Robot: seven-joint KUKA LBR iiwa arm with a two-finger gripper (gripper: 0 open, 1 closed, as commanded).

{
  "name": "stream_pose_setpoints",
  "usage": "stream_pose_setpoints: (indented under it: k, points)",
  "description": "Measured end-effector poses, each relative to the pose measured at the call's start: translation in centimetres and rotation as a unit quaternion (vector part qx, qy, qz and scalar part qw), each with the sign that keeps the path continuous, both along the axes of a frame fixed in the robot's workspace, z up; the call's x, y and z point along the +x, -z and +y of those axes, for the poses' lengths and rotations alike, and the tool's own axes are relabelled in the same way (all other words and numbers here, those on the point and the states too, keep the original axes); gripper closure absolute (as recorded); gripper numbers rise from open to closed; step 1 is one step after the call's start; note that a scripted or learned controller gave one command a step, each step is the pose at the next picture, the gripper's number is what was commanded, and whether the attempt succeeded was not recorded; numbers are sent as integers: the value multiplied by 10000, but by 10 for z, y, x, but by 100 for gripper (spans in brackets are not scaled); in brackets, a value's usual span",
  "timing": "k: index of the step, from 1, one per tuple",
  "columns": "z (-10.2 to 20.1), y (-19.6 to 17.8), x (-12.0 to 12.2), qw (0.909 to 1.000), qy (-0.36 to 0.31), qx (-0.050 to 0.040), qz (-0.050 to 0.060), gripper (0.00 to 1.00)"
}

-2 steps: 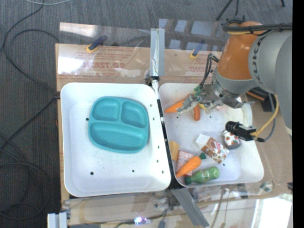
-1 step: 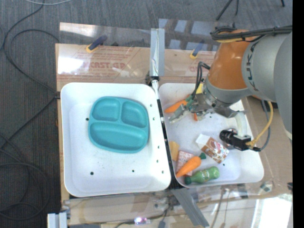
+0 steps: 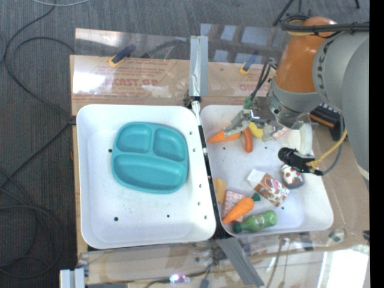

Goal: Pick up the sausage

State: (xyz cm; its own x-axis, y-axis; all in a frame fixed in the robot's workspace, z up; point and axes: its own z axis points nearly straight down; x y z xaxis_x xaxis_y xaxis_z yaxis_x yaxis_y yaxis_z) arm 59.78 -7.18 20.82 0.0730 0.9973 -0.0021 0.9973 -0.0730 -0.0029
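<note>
I reach in from the right, my orange-banded wrist bent down over the far end of the right bin (image 3: pixel 318 218). My gripper (image 3: pixel 249 120) hangs low with its fingers spread apart, nothing between them. The sausage (image 3: pixel 248 139) lies just below my fingertips, beside a carrot (image 3: pixel 216 137). I can read no writing.

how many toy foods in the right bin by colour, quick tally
In the right bin, as far as the camera view shows:
orange (carrots, sausage): 3
green (bottle): 1
yellow (piece under the gripper): 1
mixed-print packets: 2
strawberry-like: 1
Total: 8
</note>
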Motion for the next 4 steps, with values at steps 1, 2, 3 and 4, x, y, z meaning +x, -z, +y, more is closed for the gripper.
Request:
stream_pose_setpoints:
  k: [1, 2, 3, 4]
  points:
    - [-46, 119, 11, 9996, 293, -10, -63, 0]
    - [-46, 109, 11, 9996, 291, -3, -62, 100]
    - [2, -25, 43, 9937, 1124, -15, -9, 100]
    - [-20, -21, 54, 9896, 1436, -14, -2, 100]
